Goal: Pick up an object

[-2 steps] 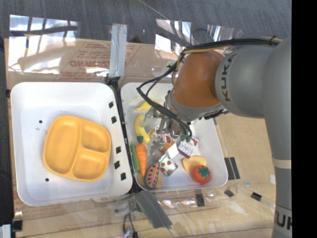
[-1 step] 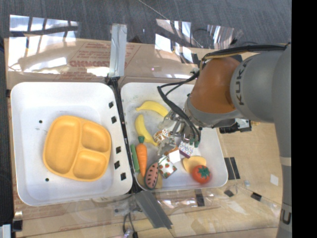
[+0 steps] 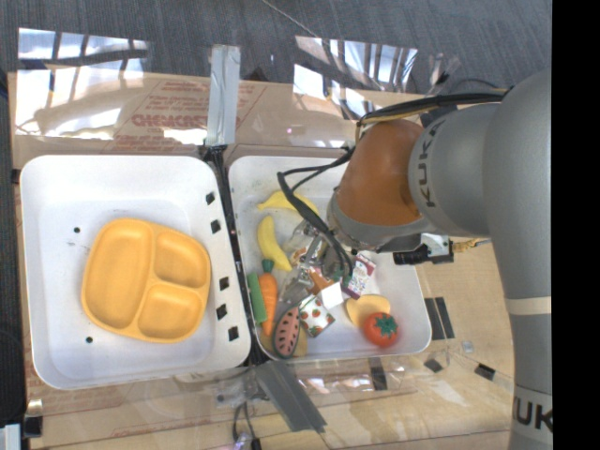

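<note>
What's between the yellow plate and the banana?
In the camera view, the two bins' white walls and the black strip joining them lie between the yellow plate and the banana. No toy sits there.

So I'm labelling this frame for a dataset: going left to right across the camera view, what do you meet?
Yellow three-compartment plastic tray in the left white bin → grey tape strip above the bins' divide → yellow toy banana → orange toy carrot → red toy tomato → grey arm.
</note>
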`<state>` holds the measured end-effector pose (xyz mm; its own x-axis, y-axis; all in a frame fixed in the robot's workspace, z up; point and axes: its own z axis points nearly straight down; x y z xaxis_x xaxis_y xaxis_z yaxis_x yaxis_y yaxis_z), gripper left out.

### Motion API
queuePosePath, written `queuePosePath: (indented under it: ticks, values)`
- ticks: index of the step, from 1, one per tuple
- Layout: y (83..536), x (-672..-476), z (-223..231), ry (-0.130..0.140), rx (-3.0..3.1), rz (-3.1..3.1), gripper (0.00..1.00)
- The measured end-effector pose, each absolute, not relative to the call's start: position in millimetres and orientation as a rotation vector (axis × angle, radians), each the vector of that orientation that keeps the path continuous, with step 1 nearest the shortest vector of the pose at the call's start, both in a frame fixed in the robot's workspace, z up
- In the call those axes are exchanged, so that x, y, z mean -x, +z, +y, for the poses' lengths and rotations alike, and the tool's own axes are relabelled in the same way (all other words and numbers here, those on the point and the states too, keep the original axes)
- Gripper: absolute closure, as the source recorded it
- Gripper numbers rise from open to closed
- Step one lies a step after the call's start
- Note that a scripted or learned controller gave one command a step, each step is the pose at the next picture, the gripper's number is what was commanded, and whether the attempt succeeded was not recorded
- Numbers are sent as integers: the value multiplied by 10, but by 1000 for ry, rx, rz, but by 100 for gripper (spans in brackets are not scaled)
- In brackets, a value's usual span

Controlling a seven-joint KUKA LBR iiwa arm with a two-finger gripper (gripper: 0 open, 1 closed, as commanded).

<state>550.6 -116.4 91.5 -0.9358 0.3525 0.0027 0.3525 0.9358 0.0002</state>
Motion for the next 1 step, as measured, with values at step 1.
queuePosePath:
  ticks: [1]
  values:
    - [1023,-5522,-1156,-1,551,-3093,100]
